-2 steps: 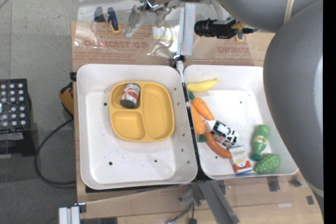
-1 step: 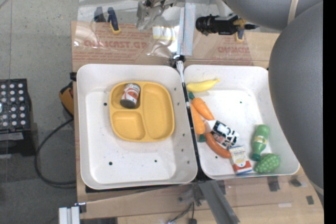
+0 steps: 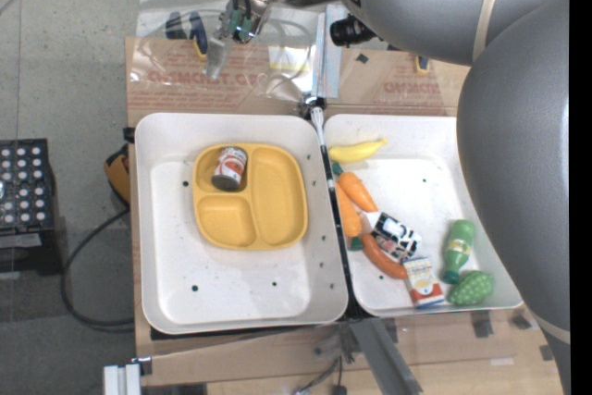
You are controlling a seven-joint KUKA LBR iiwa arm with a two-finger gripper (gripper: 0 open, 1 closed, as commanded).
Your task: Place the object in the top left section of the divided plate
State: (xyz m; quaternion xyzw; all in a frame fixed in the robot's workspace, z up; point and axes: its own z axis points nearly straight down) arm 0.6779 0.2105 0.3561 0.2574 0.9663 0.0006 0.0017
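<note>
Nearest the camera, the can [image 3: 229, 168] is lying on its side in the top left section of the yellow divided plate [image 3: 268, 217], while farther back the gripper [image 3: 220, 51] is hanging above the bins, its state impossible to tell, the can lying below it.

Bright, even overhead light is washing the white bins [image 3: 157, 291], casting only soft, short shadows. The huge grey arm [image 3: 499, 106] nearest the lens is looking soft; plastic sheeting [image 3: 277, 69] beside the tool [image 3: 222, 51] is glinting.
</note>
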